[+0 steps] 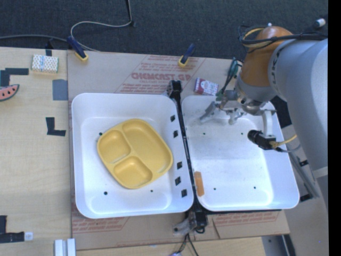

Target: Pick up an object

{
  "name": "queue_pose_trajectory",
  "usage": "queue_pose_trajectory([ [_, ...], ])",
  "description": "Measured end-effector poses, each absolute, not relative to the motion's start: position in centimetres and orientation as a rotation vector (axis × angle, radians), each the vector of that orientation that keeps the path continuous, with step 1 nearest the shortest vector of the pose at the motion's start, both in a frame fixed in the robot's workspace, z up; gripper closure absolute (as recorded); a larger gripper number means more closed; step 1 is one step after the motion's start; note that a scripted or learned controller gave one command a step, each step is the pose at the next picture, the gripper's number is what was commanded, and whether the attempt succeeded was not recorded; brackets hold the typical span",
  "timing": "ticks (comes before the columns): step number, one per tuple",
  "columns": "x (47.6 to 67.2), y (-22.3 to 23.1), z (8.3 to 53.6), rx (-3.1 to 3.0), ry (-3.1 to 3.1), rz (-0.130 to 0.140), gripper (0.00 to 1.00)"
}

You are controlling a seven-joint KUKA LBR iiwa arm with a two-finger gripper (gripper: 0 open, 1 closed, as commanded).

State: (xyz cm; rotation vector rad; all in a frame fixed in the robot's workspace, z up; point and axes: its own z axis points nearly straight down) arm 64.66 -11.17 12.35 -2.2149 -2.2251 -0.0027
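Gripper (219,113) over right bin (277,196); one yellow tray (134,152), one orange piece (199,183).

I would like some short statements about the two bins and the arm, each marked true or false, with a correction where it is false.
1. The yellow divided plate lies in the left bin. True.
2. The small orange piece lies on the plate. False: it lies in the right bin, near its left wall.
3. The gripper is above the upper part of the right bin. True.
4. The gripper holds the yellow plate. False: the plate lies in the other bin, far from it.
5. The plate has three compartments. True.
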Motion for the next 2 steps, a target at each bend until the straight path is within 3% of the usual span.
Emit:
queue_pose_trajectory([
  [1, 64.66, -11.07, 13.28, -2.212, -2.225, -0.004, 1.00],
  [2, 64.65, -11.07, 13.26, -2.212, -2.225, -0.004, 0.00],
])
